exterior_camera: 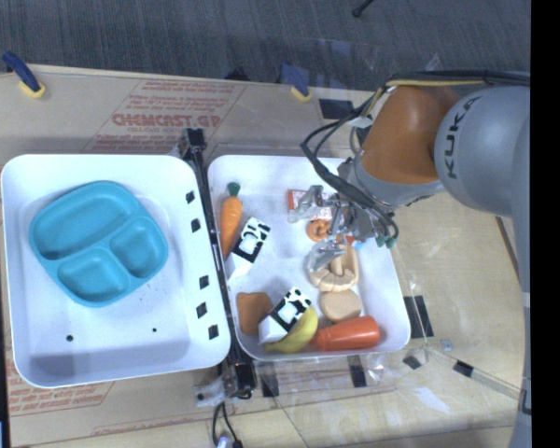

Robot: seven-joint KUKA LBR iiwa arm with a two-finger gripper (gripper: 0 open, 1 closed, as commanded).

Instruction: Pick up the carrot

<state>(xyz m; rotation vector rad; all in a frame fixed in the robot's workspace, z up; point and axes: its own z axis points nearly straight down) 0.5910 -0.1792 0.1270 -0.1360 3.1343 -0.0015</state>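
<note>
Gripper (334, 241) of the grey arm (467, 143) hangs low over the right-hand bin, near its right wall, and whether it is released or clenched cannot be told, since cables and clutter mask its tip. Going from largest to smallest: the arm, with its orange band (406, 138), reaches in from the right; two shallow white bins sit side by side on the bench; the left bin (37, 343) holds a blue divided plate (98, 241) towards its back left corner. In the right bin (392, 287), the carrot (230, 220), orange with a green top, lies along the left wall near the back left corner, well apart from the gripper. Just beside it lies a small black and white piece (252, 241). Along the front edge lie a red, sausage-shaped toy (347, 333), a yellow banana (297, 334), a brown block (252, 310) and another black and white piece (289, 310). Pale tan pieces (338, 287) lie beneath the gripper. The likely risk is that the gripper, standing over this clutter, closes on a wrong item, or that a descent on the carrot strikes the bin wall it lies against. Small items under the wrist are hard to make out.
</note>
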